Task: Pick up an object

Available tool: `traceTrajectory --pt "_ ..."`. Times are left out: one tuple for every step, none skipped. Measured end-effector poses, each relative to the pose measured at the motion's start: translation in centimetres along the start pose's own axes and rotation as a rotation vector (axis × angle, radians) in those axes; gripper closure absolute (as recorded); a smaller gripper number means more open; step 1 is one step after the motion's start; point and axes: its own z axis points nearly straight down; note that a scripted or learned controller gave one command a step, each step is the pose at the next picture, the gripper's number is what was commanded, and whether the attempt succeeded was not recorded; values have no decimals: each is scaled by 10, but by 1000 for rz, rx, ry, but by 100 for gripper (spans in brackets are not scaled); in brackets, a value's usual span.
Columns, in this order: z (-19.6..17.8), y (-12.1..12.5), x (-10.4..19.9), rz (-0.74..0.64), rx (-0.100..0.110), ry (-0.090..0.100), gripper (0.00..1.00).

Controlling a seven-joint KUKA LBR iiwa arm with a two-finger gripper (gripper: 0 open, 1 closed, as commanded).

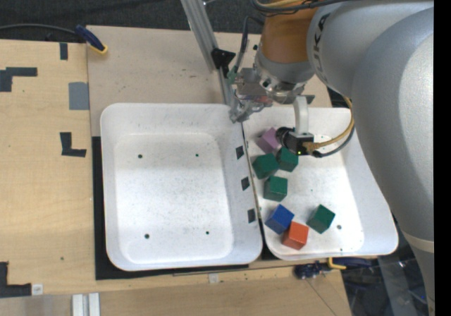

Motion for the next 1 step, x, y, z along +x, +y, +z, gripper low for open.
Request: traceTrajectory --pt "4 -7 49 0 0 0 100"
